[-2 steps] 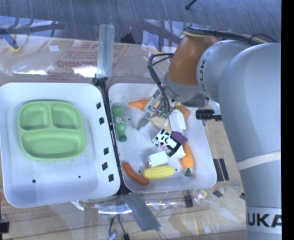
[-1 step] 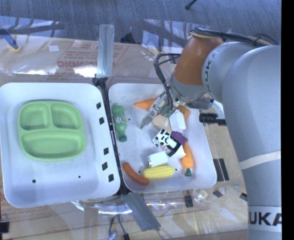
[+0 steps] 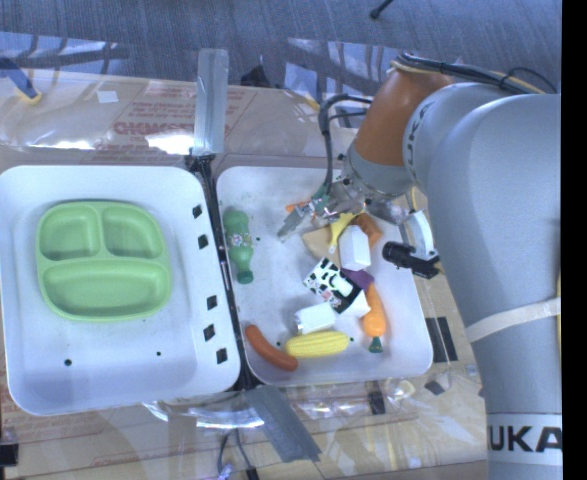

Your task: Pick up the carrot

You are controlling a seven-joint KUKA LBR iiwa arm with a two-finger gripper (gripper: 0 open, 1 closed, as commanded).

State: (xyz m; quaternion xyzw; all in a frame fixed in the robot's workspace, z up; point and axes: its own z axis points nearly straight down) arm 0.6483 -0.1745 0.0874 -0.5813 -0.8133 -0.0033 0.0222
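**Desk:** What does the overhead shot show?

**Photographer:** A grey arm reaches from the right into the right bin, its gripper low over the clutter near the bin's far side. Whether the fingers are apart or together can't be made out; the wrist and cabling crowd them.

**Desk:** And the carrot?

**Photographer:** The carrot lies along the right bin's right wall, orange body with its green top pointing toward the near rim. It sits well apart from the gripper, nearer the camera, past a black-and-white cow-print carton. Nothing is visibly held.

**Desk:** Why the jumble?

**Photographer:** It looks like a sorting layout: toy foods heaped in one bin as pick targets, with a green divided plate in the left bin, likely the drop-off. A corn cob and a sausage lie by the near wall, a green bottle by the divider.

**Desk:** Next move?

**Photographer:** Probably a shift toward the near right corner before descending.
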